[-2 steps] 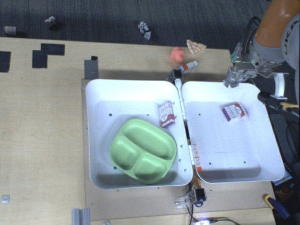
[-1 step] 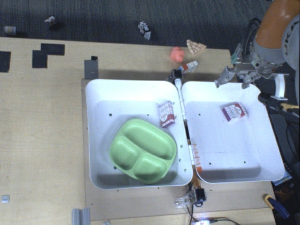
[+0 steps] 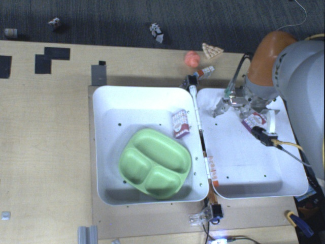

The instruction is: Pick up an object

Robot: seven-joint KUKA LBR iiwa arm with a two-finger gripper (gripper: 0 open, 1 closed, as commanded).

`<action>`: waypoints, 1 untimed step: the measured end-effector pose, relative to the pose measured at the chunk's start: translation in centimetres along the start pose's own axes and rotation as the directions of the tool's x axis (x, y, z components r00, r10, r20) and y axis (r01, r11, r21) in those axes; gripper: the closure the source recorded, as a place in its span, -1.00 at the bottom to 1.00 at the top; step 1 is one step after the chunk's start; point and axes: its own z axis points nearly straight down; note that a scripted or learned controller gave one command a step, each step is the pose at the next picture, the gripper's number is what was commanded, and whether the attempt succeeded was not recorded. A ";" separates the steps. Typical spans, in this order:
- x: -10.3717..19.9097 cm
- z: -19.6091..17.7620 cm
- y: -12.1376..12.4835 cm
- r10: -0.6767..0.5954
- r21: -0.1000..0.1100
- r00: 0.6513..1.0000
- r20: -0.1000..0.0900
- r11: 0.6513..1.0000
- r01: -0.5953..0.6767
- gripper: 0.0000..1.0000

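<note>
Bench (image 3: 45, 151), overhead slanted view, described from left to right. Black patches (image 3: 51, 57) lie flat on the light wood at far left, and a small grey block (image 3: 99, 74) stands just beyond the far left corner of the left bin (image 3: 101, 136).

The left bin holds a green divided plate (image 3: 155, 161), which lies tilted toward the near wall, its three compartments facing up. A small red-and-white packet (image 3: 180, 123) rests apart from the plate, beyond it and close to the bin's right wall.

Beyond the two bins, near the bench's far edge, sit a pink ball (image 3: 192, 59), a pale wedge-shaped item (image 3: 212, 51) just to its right, and a small tube (image 3: 203, 72) beside the junction of the bins.

The gripper (image 3: 231, 104) is in the far part of the right bin (image 3: 254, 184), low over the white floor. Whether it is open or closed cannot be told at this resolution, and no object is visibly held in it. A second red-and-white packet (image 3: 254, 120) lies on the bin floor just to the near right of the gripper, partly under the wrist. A black part with a yellow cable (image 3: 266, 136) is just nearer than that packet.

The grey arm (image 3: 304, 85), with its orange band (image 3: 269, 55), enters from the right.
</note>
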 end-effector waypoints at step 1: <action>0.0 -1.2 0.2 -0.003 -0.004 1.000 0.001 1.000 0.003 1.00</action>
